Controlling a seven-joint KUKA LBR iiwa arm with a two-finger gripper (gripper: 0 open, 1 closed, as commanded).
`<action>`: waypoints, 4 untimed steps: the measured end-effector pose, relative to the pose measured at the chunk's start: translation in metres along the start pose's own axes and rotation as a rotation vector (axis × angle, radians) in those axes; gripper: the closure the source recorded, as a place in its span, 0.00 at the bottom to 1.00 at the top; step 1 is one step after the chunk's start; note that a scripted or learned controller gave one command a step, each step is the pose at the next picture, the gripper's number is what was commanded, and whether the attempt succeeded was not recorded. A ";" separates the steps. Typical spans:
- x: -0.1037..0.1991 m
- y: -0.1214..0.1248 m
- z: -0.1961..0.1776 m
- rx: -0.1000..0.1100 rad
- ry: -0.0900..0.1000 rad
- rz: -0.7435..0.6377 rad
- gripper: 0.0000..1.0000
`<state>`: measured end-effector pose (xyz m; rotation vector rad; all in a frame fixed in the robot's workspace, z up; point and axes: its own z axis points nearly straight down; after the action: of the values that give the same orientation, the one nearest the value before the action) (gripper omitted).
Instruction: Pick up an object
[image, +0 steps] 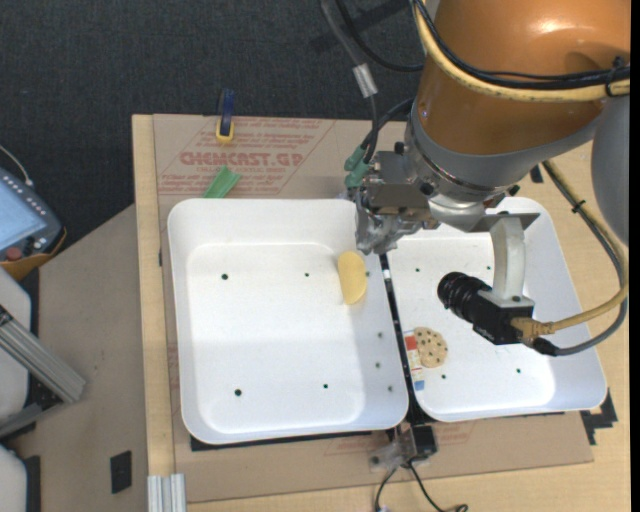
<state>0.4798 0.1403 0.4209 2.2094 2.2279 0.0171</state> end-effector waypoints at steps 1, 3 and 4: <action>0.019 -0.005 0.172 0.029 -0.010 0.009 1.00; 0.065 0.001 -0.051 -0.002 0.001 0.005 1.00; 0.065 0.000 -0.044 0.011 -0.005 0.007 0.00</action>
<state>0.4791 0.2049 0.4656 2.2195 2.2235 -0.0008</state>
